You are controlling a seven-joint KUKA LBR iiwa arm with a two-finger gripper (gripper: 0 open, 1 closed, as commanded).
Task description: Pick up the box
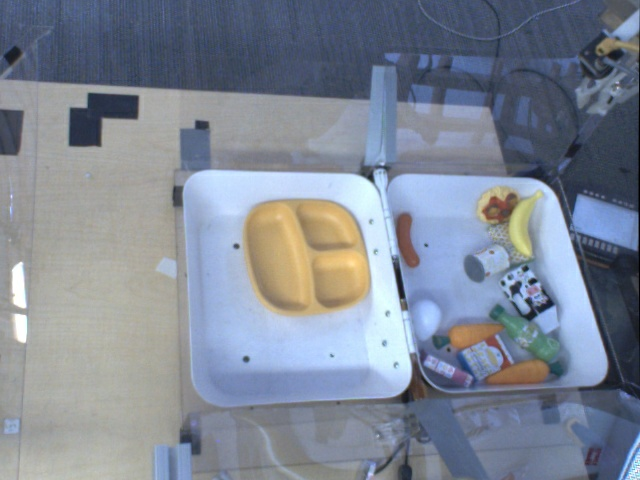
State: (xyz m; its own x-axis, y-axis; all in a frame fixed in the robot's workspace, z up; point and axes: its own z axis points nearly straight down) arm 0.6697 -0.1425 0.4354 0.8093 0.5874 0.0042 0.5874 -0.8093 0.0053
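Note:
A small black-and-white cow-patterned box (527, 293) lies in the right bin (440, 203), towards its right side. It sits between a grey can (487, 262) and a green bottle (527, 333). A second small box, orange and red (487, 356), lies near the bin's front edge, wedged between two carrots (475, 335) (518, 373).
The right bin also holds a banana (522, 223), a red-and-yellow toy food piece (497, 205), a sausage (407, 240), a white ball (427, 318) and a pink packet (447, 370). A yellow divided plate (305, 255) rests in the left bin (215, 298).

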